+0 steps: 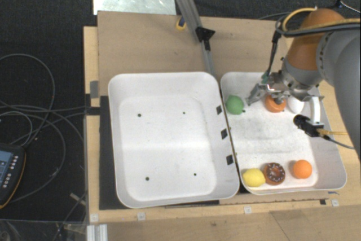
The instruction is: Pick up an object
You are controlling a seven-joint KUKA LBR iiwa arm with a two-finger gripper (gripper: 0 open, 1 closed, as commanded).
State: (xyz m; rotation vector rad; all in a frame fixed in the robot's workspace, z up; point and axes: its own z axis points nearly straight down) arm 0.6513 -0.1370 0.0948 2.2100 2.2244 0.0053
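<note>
The right bin (265, 138) holds several small objects. A green ball (234, 104) lies by its left wall. An orange piece (274, 104) and a white piece (295, 104) sit together at the far side. Along the near edge lie a yellow lemon (254, 178), a brown doughnut (274, 173) and an orange fruit (302, 169). My gripper (282, 108) hangs low over the orange and white pieces, open, with its fingers spread to either side of them. Nothing is clamped between them. The wrist hides part of both pieces.
The left bin (169, 138) adjoins the right bin, with black clips along the shared wall. A grey pole (189, 3) slants over the bench behind the bins. A black cable plug (305, 124) hangs off the wrist above the right bin.
</note>
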